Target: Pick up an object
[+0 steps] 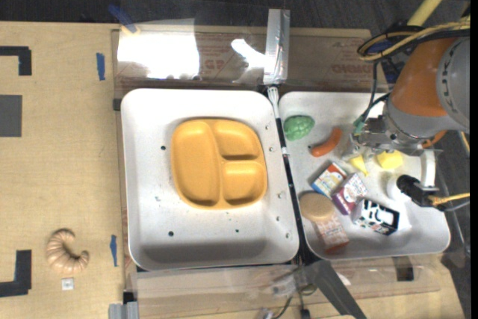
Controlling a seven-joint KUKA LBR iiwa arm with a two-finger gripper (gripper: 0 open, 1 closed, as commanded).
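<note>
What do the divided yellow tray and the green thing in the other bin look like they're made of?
The divided yellow tray looks like moulded plastic with a smooth, matt to satin finish: even colour, rounded compartment walls. The green thing is likely plastic or rubber toy food, bumpy and slightly glossy; too small to be sure.

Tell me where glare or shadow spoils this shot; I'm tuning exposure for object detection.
Camera view: strong white glare washes out the clear panel behind the left bin; the yellow tray is evenly lit and sharp; the arm overhangs the right bin, hiding part of its clutter; small items such as the green ball look slightly soft.
</note>
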